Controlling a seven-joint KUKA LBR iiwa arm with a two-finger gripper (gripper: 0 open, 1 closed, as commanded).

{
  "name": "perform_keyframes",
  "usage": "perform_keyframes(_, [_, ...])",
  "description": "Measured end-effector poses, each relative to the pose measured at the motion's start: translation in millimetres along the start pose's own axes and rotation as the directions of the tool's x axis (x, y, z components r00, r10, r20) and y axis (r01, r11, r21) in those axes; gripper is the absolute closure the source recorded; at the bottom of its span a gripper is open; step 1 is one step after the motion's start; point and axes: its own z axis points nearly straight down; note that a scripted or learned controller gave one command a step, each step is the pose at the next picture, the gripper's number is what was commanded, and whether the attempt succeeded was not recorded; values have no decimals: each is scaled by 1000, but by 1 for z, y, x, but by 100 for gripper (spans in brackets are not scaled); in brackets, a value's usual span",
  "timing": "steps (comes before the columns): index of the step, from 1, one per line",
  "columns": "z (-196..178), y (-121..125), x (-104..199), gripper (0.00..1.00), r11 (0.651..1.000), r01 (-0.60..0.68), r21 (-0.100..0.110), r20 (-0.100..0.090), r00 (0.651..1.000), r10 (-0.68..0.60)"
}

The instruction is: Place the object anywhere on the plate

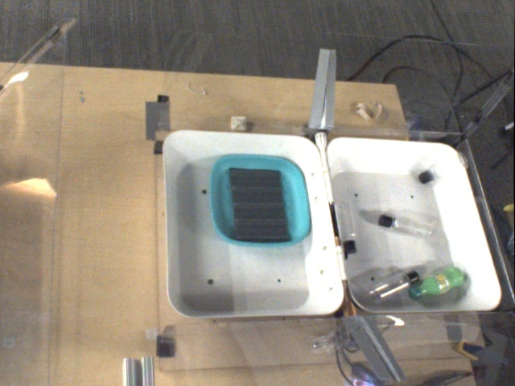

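Clutter is your risk: the green bottle point(441, 283), likely your object, lies in the right bin point(475, 215) touching a clear tube point(385, 285), so a grab could catch both or slip. The teal plate point(259, 203) waits in the left bin point(185, 240). Whether your pincer is apart or together, you cannot tell.

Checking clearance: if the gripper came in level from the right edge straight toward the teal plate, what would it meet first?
Probably the right white bin's outer rim, then the clear black-capped tube; height is unclear, so it might pass above both.
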Motion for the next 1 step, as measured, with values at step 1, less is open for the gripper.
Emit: perform_keyframes(1, [12, 0, 0, 0, 1000, -2, 0, -1, 1000, 2])
